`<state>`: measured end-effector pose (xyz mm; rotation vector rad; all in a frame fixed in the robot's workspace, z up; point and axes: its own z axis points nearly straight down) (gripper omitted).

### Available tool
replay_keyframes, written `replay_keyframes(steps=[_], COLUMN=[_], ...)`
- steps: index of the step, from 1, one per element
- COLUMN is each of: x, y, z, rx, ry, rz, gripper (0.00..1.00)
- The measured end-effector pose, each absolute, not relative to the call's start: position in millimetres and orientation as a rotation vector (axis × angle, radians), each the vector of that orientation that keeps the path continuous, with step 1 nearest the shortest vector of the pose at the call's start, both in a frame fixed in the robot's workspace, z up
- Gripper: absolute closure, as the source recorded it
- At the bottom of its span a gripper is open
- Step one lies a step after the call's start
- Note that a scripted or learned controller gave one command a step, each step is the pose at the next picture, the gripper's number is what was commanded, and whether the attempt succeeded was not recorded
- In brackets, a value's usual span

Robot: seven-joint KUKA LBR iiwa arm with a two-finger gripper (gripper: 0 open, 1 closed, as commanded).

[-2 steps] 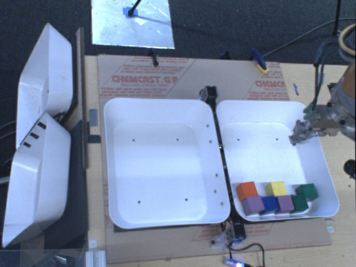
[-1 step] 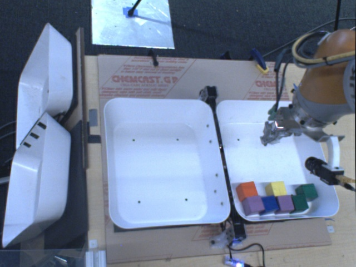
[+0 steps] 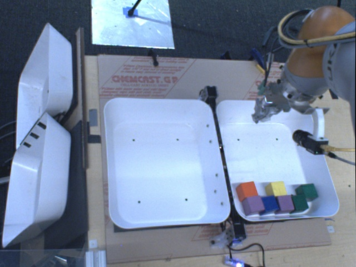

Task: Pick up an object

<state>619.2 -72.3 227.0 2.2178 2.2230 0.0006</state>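
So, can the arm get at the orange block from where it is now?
Probably yes. The orange block lies uncovered at the right bin's near end, and bare bin floor separates it from the gripper.

Both bins, the left bin [image 3: 161, 160] and the right bin [image 3: 267, 149], look like smooth white plastic with a faint sheen. The board [image 3: 150, 77] under them is matt, tan, like cardboard, printed in red. The floor [image 3: 222, 15] around it is dark and rough (carpet-like). A metal sheet [image 3: 132, 15] on it looks brushed and reflective. The coloured blocks [image 3: 275, 198] appear matt and smooth-faced, material unclear. The arm's orange shell [image 3: 325, 29] is glossy, the gripper [image 3: 262, 113] dull grey metal
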Motion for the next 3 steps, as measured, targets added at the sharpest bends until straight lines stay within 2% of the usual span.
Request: replay_keyframes(steps=[1,2,3], x=[649.7,653.2,624.9], y=[-144.5,-141.5,-161.7], z=[123.8,140.6,193.5], rx=[2.231,2.219,2.202], ry=[2.221,2.221,2.234], rz=[-0.009,0.002,0.004], gripper=[1.0,1.0,1.0])
